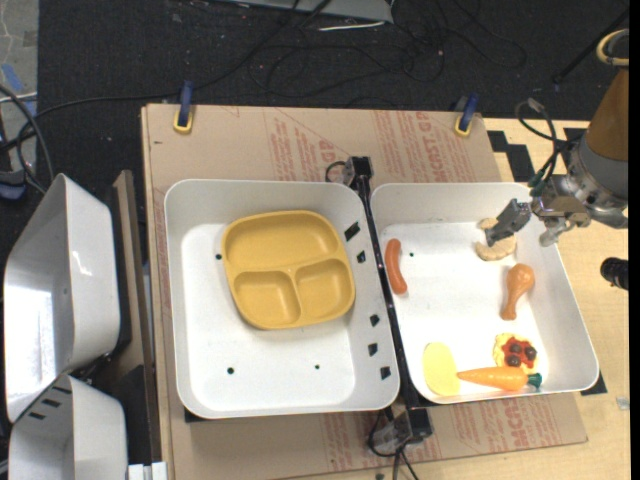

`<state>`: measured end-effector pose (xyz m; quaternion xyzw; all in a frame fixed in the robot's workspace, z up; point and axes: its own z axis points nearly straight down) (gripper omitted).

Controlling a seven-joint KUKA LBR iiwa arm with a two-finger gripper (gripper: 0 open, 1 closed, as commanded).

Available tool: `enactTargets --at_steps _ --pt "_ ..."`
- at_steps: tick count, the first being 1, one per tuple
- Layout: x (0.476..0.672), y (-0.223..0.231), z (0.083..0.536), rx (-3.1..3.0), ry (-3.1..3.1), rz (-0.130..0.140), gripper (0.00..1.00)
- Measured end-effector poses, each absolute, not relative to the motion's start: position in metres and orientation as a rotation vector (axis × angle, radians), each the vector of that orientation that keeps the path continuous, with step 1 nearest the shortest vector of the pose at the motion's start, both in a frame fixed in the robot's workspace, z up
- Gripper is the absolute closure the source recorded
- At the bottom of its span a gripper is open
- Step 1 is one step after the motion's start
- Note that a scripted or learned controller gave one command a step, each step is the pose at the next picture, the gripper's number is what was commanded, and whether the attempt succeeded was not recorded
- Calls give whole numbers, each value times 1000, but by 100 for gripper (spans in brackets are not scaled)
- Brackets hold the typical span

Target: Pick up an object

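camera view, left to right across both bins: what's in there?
Yellow divided tray → hot dog → yellow slice → carrot. The beige piece, chicken drumstick and gripper overlap in that span, so left unordered.

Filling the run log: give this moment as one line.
gripper: open, above beige piece | holding: nothing | right bin: five items | left bin: yellow tray

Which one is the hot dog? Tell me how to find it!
Look in the right bin, the one with the toy food. The hot dog lies alone by its left wall, beside the bin with the yellow plate. It's the only long reddish-orange sausage shape with rounded ends.
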<state>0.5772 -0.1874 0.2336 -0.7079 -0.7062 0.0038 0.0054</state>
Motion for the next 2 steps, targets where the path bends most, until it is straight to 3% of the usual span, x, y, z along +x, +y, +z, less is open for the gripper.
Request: enactTargets --at_steps 1,2 --pt "580 -187 241 -2221 -2223 1 0" --pt "573 -182 181 -2219 -2218 4 0"
